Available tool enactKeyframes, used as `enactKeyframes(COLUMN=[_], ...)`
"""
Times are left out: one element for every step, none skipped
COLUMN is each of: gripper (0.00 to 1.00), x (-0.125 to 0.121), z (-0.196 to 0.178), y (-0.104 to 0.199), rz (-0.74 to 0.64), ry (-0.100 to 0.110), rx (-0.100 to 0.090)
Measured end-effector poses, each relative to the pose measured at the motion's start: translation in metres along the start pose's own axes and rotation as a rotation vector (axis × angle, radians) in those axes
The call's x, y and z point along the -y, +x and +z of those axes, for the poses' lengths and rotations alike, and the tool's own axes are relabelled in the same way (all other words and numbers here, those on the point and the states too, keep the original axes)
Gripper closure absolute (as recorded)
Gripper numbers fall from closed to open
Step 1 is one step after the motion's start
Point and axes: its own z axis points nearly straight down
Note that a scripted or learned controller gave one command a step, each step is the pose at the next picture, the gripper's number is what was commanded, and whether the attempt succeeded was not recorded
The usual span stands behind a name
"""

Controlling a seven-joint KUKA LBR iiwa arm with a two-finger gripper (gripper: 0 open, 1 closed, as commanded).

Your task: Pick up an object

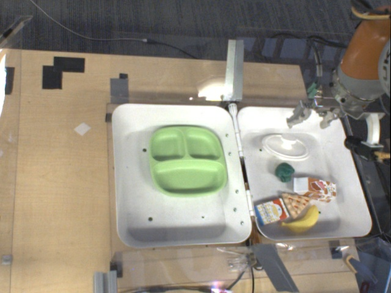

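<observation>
- Over the far edge of the right bin (360,215), the tool (313,113) hangs with its two fingers spread wide and nothing between them; one fingertip (295,116) points down toward the bin's back wall.
- Nothing has been picked up as far as this camera view shows: every object lies on the bin floor, so reaching down, closing and lifting are all left to do.
- Closest to the tool is a clear plastic lid (285,146), lying flat just in front of and below the fingers, slightly nearer the camera; it is pale against the white floor and hard to make out.
- A small dark green ball (284,171) sits just beyond the lid, toward the near side of the bin.
- Further toward the near wall lies a cluster well apart from the tool: a red and white snack packet (322,189), a toy pizza slice (296,202), a small blue carton (271,212) and a banana (303,219), these last three touching or nearly so.
- On the left bin (131,224) a green divided tray (186,160) rests in the middle, far from the tool across the divider between the bins.
- Both bins sit on the wooden desk (55,182).
- My judgement: the lid or the ball is the likeliest target, as they lie nearest.
</observation>
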Motion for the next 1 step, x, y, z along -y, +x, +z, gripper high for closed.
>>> enactKeyframes(gripper=[0.0], x=[0.0469], z=[0.0801], y=[0.0188], rz=[-0.029], ry=[-0.026], rx=[0.005])
